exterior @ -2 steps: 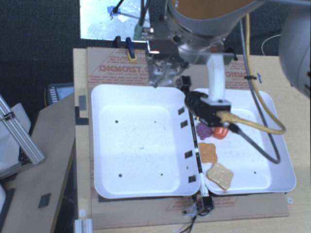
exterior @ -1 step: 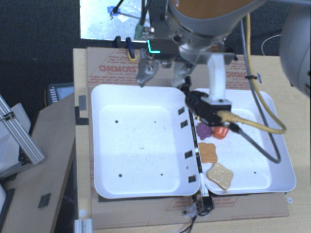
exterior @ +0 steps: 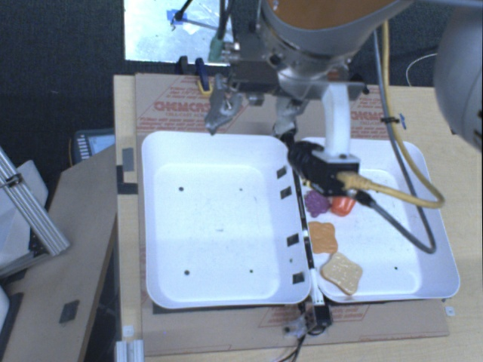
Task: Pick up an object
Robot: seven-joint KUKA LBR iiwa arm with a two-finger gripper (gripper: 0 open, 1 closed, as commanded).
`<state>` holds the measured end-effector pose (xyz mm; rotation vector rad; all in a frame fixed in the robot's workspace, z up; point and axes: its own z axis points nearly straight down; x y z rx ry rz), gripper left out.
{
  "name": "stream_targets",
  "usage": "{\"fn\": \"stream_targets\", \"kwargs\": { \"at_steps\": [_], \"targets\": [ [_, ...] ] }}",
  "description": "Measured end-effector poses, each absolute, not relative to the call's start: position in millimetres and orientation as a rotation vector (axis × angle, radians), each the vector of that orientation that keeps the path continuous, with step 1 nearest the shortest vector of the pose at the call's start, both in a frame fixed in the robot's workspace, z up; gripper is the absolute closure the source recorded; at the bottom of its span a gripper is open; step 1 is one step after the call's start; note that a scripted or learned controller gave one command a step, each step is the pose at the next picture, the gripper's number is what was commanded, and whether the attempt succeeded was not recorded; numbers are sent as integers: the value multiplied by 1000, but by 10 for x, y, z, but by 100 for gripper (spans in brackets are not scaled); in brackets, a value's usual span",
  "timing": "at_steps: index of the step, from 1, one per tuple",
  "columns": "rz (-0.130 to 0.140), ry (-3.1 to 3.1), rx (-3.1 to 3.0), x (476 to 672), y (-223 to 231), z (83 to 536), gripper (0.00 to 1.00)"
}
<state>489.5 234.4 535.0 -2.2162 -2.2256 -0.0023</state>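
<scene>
Where the bench ends on the left, a grey metal rail (exterior: 30,213) lies at a slant on a side table. Next comes the left bin (exterior: 219,225), white, with a few small dark dots on its floor. Both bins sit on a brown cardboard sheet (exterior: 170,105) with red letters along its far edge.

The gripper (exterior: 220,113) hangs above the far rim of the left bin, over the cardboard and near the middle of that rim. It is small and a bit blurry, so I cannot tell if it is open or closed, or if it has hold of anything.

Small black clips sit along the line where the two bins meet. Just past it, in the right bin (exterior: 400,255), four small toys lie close to that line. The purple toy (exterior: 317,203) and the red toy (exterior: 344,206) are side by side, partly under a black box (exterior: 321,166) on the arm. Nearer to us lies the flat orange piece (exterior: 324,237), and nearest is the tan bread slice (exterior: 342,272), almost touching it.

A yellow cable (exterior: 400,194) runs from the black box across the right bin. The arm (exterior: 324,6), with its orange band, looms above the far end of both bins.
</scene>
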Motion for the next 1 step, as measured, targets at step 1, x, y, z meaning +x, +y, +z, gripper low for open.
{"fn": "stream_targets", "kwargs": {
  "at_steps": [1],
  "targets": [
    [-7,-2229,-2213,4897,2349,5464,100]
  ]
}}
